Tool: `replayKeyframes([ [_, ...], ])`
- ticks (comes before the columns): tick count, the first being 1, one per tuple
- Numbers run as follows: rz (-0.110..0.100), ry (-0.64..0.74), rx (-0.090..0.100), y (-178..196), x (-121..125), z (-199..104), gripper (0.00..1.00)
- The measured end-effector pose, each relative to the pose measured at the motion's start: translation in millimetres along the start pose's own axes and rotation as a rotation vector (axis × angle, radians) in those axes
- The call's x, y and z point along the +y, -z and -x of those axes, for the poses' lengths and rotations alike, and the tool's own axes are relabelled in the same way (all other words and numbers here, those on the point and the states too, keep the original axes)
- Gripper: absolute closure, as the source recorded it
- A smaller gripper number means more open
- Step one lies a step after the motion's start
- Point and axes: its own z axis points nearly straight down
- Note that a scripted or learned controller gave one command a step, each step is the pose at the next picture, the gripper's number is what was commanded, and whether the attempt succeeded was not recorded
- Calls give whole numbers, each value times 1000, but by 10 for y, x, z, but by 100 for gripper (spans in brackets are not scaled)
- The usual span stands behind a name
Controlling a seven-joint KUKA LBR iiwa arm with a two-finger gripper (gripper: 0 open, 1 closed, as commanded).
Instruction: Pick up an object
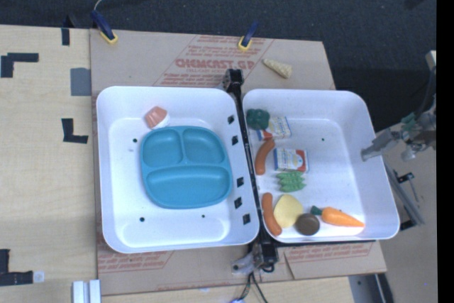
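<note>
An object to pick has not been singled out yet; the candidates are toy foods, placed here relative to the black divider [240,152] where the two shallow white bins meet. Far left of it, in the left white bin [117,223], a small pink toy food piece [155,116] lies above a blue sectioned plastic plate [186,166]. Just right of the divider, in the right white bin [347,117], sit a dark green toy vegetable [257,118], an orange-red toy sausage [264,155], a second red sausage [268,213], a white printed packet [291,160], a green leafy toy [291,182], a yellow toy potato [288,210], a brown round toy [307,224] and, farthest right, an orange toy carrot [342,218].

The grey gripper [411,135] hangs beyond the right bin's outer rim, touching nothing; whether its jaws stand apart I cannot tell. By my judgement the approach has not begun: next it must swing over the right bin and descend on one piece.
</note>
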Motion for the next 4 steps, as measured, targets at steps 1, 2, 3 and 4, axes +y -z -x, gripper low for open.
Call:
replayKeyframes([
  [1, -2, 2, 2, -928, -64, -1002, 0],
  [2, 4, 1, 0, -1913, 272, -1239, 0],
  [3, 4, -1, -2, -1821, 270, -1226, 100],
  [4, 1, 1, 0, -932, 610, -1802, 100],
])
